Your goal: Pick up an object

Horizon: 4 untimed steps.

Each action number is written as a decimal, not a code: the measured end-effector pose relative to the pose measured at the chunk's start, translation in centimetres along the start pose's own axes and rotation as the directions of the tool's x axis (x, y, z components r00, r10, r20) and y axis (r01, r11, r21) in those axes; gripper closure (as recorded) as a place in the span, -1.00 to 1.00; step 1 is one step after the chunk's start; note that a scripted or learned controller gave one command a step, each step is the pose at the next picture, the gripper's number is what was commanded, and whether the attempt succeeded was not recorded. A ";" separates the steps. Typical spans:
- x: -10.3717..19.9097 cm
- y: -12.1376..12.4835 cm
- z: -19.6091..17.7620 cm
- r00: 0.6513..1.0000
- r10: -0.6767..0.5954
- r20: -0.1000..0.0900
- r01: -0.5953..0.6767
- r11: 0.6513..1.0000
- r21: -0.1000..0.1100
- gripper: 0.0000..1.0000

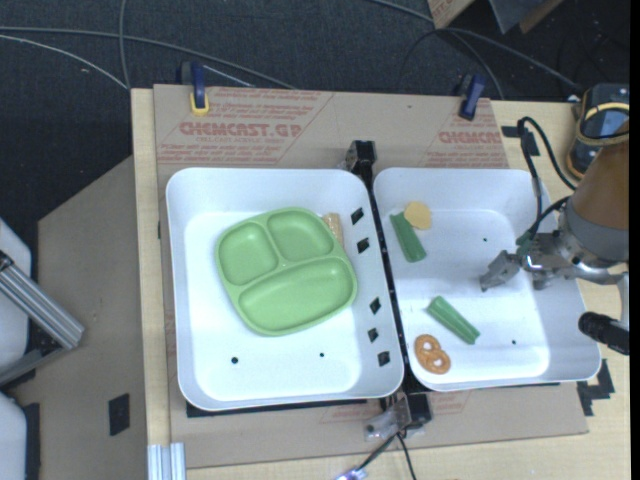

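In the right bin lie two green sticks, one near the bin's back left and one near its front. A yellow disc rests beside the back stick. An orange pretzel sits at the front left corner. My gripper hangs over the right part of this bin with its fingers spread open and nothing between them. It is to the right of the front green stick and apart from it.
The left bin holds a green divided plate with a small tan piece at its back right edge. Black clips line the divider between the bins. The arm's orange band is at the right edge.
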<state>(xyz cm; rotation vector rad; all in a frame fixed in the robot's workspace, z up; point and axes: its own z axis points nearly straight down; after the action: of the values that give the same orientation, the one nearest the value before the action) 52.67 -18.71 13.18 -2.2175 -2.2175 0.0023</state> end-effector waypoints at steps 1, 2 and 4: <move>0.1 0.0 4.9 1.000 0.000 0.000 0.000 1.000 -0.001 -1.00; 0.0 0.1 3.6 1.000 0.000 0.001 0.000 1.000 -0.005 1.00; -0.2 0.6 -6.9 1.000 -0.001 0.006 0.001 1.000 -0.012 1.00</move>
<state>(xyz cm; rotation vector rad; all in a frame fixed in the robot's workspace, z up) 53.29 -18.89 20.11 -2.2250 -2.2272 -0.0047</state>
